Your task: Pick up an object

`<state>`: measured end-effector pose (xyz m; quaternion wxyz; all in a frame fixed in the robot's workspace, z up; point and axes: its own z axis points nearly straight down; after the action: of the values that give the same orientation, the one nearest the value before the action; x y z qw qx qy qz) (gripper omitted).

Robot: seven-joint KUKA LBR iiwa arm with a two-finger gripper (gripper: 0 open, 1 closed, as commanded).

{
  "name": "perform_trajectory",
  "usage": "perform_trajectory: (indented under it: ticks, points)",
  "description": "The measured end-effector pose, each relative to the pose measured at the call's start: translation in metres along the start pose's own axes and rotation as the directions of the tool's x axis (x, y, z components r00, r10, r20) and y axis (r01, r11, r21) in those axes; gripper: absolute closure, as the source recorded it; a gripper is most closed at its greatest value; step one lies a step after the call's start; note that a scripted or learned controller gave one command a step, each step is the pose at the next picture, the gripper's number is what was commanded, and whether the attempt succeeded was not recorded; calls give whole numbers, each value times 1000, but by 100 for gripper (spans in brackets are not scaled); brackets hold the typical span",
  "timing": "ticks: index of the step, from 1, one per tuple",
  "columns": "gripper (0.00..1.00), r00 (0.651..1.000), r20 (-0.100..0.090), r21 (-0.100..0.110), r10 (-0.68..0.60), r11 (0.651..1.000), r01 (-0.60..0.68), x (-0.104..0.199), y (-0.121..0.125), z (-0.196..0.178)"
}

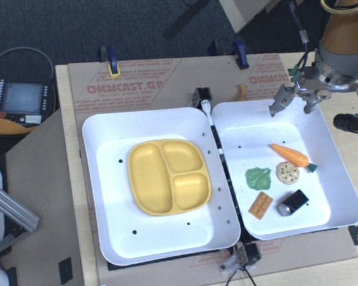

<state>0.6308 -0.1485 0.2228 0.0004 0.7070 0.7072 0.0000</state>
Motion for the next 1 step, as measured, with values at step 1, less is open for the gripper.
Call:
perform_trajectory:
  ticks: [1]
  points:
    - [0, 1000, -2, 6, 1, 1000, -1, -1, -6, 44]
